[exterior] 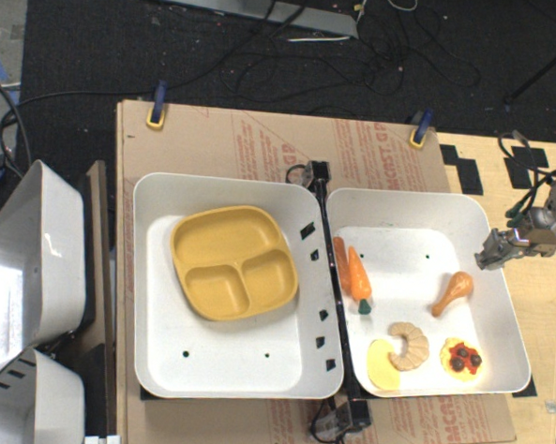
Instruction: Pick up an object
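- You can see the grey two-finger gripper (493, 255) at the right bin's far right rim, but it's too small and blurred to tell how the jaws stand; nothing shows between them.
- Nearest it, inside the shallow white plastic right bin (406, 207), lies the orange toy drumstick (454, 291), near the gripper but apart from it. It's probably light, stiff moulded plastic, smooth and a little slippery. You'd best grip across its thin shank, or across the rounded bulb if the jaws span it.
- Beyond, near the front rim: a small tart-like toy with red berries (462, 358), a tan curled croissant-shaped toy (409, 345) touching a pale yellow disc (382, 365). All look rigid and light.
- By the dividing wall lies an orange toy carrot with a green tip (356, 277), tapered and likely to roll.
- The left white bin (152, 284) holds a yellow three-compartment plastic tray (233, 261), flat and hard to pinch.
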Motion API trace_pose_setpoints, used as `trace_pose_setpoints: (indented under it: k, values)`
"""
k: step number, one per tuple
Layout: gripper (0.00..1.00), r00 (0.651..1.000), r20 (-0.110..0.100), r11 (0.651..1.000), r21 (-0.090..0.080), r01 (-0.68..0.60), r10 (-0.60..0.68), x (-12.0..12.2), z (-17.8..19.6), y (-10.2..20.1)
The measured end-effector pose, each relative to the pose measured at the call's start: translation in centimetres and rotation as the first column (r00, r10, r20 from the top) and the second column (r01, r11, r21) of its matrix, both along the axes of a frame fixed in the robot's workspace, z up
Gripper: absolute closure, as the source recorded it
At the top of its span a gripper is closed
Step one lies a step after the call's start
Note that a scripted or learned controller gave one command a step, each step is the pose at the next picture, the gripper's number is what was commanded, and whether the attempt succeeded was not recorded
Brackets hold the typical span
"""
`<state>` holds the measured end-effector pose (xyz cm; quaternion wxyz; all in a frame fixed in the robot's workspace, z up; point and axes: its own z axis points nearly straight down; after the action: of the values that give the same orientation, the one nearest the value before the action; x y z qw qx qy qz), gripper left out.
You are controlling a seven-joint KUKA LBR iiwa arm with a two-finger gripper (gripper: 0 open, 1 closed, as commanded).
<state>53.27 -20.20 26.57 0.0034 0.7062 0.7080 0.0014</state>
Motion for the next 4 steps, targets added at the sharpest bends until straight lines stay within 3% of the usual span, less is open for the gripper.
trace_pose_setpoints:
  k: [1,2,4]
  values:
    - [1.00,1.000,-0.001,1.000,0.000,-0.001,0.001,0.1,3.6,0.0]
    - [1.00,1.000,-0.008,1.000,0.004,-0.006,0.006,0.3,1.8,6.0]
    - [1.00,1.000,-0.006,1.000,0.004,-0.006,0.006,1.1,1.8,16.5]
